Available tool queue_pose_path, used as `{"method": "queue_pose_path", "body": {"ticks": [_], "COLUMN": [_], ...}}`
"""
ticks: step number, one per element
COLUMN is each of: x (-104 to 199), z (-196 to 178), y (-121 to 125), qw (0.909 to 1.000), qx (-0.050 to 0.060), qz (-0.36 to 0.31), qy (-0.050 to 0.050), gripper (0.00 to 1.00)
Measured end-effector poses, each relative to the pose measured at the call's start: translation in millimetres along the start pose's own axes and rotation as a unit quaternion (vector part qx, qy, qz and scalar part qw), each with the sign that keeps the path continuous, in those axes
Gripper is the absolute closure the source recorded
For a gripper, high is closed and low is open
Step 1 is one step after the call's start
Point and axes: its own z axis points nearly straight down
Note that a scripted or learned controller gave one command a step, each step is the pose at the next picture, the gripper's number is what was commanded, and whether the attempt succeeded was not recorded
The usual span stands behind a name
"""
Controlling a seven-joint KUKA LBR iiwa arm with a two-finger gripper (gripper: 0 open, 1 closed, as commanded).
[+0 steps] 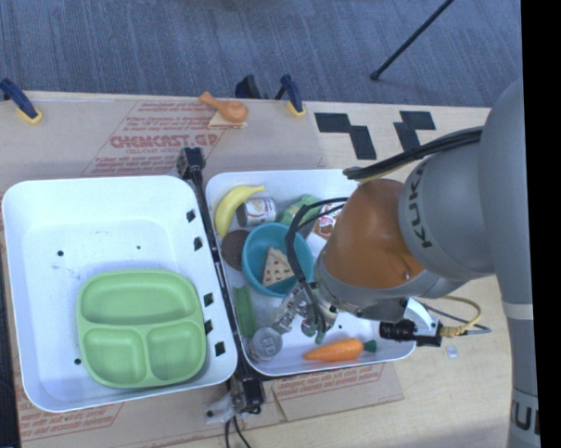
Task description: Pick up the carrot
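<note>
The carrot (334, 352) lies at the right bin's (386, 356) front edge (rigid, light, tapered). It is best gripped mid-body. The gripper's (303, 318) state cannot be told.

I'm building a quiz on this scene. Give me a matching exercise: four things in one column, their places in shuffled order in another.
Things:
1. carrot
2. banana
3. green tray
4. blue bowl

Places:
A. left bin
B. right bin, far edge
C. right bin, near edge
D. right bin, middle, holding a wedge-shaped item

Pairs: 1-C, 2-B, 3-A, 4-D
</note>
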Motion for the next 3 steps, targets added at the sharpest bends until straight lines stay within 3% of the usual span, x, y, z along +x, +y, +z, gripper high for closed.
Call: {"method": "queue_pose_path", "body": {"ticks": [1, 2, 3], "x": [20, 20, -25], "z": [-100, -100, -124], "y": [24, 24, 115], "qw": [0.9164, 0.9163, 0.8556], "qx": [-0.001, 0.0, 0.001], "qz": [0.4, 0.4, 0.518], "qy": [-0.001, -0.001, -0.002], "gripper": [1.0, 0.0, 0.0]}}
